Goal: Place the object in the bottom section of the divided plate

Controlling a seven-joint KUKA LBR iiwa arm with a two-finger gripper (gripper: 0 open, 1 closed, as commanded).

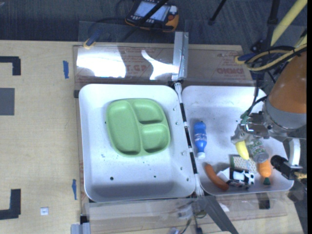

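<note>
Green and divided, the plate sits in the left bin. In the right bin we see the claw low over a yellow object among clutter; we cannot tell how it is set. A blue bottle lies nearby.

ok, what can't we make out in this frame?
- Gripper: in the camera view its fingers merge with the yellow object; grasp unclear.
- Grey item: partly covered by the arm, too small to identify.
- Black-and-white toy: details blurred.
- Arm: cut off by the right edge.
</note>
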